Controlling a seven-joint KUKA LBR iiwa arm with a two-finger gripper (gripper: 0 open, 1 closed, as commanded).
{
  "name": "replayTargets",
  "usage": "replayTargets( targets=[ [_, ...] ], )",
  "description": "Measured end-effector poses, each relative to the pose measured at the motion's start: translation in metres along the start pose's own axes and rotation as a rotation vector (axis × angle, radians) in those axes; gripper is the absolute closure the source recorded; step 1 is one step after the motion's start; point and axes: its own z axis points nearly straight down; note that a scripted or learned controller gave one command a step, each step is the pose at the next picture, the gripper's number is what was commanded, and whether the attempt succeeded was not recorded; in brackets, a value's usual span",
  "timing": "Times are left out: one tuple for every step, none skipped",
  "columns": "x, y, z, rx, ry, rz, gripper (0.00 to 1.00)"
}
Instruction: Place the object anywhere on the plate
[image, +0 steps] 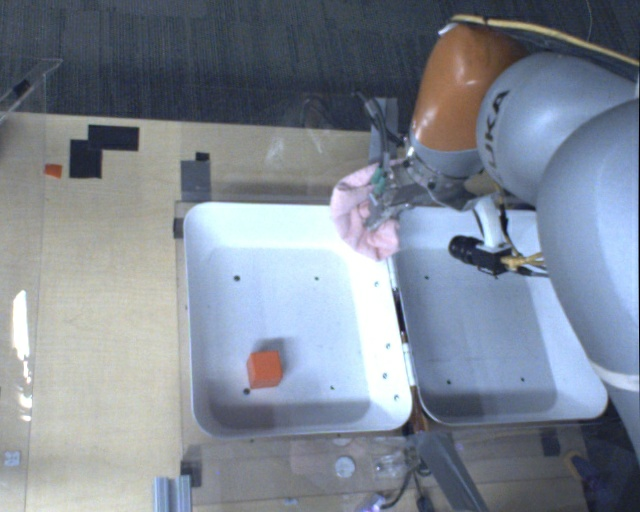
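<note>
Overhead, the end effector (383, 205) grips a pink cloth (362, 220) between its fingers, above the left bin's (300, 300) far-right corner.

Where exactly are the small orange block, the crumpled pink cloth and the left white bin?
small orange block (265, 369): camera view, on its top face.
crumpled pink cloth (356, 215): camera view, on its bunched middle, at the gripper.
left white bin (290, 285): camera view, on its bare floor.

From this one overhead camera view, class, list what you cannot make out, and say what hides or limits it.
- The gripper: blurred, bunched against the pink cloth; finger state unreadable.
- Right bin: its right side is covered by the grey arm.
- Any plate: none can be made out.
- Orange block in the left bin: too small for detail.
</note>
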Motion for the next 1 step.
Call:
replayTargets(
  targets=[
    [0.0005, 0.0028, -0.0402, -0.001, 0.000, -0.007, 1.00]
  ],
)
